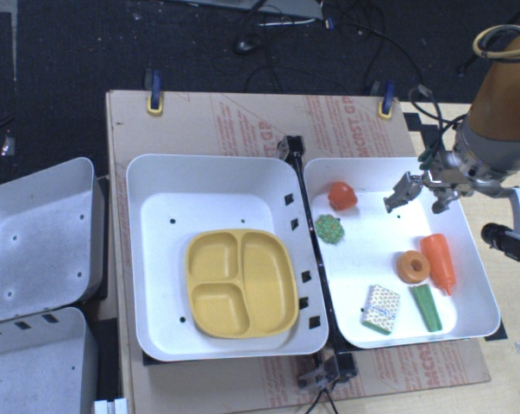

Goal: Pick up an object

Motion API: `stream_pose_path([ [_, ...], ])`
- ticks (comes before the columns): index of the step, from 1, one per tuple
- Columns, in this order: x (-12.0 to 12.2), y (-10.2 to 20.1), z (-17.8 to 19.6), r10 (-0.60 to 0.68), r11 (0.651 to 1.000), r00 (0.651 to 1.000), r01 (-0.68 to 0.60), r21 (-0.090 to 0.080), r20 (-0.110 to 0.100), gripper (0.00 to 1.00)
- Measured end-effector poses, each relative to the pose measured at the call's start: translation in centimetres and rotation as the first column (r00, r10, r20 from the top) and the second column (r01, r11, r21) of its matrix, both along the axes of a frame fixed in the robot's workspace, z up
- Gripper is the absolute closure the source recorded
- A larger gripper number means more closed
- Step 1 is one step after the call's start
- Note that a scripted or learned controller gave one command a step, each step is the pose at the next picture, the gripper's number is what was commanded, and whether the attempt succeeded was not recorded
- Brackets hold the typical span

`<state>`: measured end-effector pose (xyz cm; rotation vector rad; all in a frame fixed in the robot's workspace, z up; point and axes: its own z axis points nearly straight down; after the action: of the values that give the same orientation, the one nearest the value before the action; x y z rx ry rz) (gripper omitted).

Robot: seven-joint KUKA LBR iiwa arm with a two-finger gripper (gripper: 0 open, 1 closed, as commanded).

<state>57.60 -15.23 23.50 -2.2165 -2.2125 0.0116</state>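
The right bin (466, 231) holds a red tomato (342, 196), a green broccoli floret (329, 228), an orange doughnut (412, 266), an orange carrot (440, 261), a green stick-shaped piece (427, 307) and a small patterned box (381, 308). My gripper (424, 191) hangs over the bin's upper right part, above and right of the tomato, with its two fingers spread apart and nothing between them. It stands above the carrot and doughnut, clear of both.
The left bin (156, 188) carries a yellow divided plate (241, 283). Black clips line the divider between the bins. Blue-yellow clamps (155, 93) pin the board at the back. Grey trays (35, 231) lie at the far left. Cables cross the dark floor behind.
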Motion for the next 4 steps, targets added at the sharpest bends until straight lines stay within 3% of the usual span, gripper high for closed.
stream_pose_path([
  [1, 0.3, 0.0, 0.7, 0.003, 1.000, 1.000, -0.003, -0.002, 0.012, 0.00],
  [4, 0.3, 0.6, -14.6, 0.001, 1.000, 1.000, -0.001, -0.001, 0.008, 0.00],
])
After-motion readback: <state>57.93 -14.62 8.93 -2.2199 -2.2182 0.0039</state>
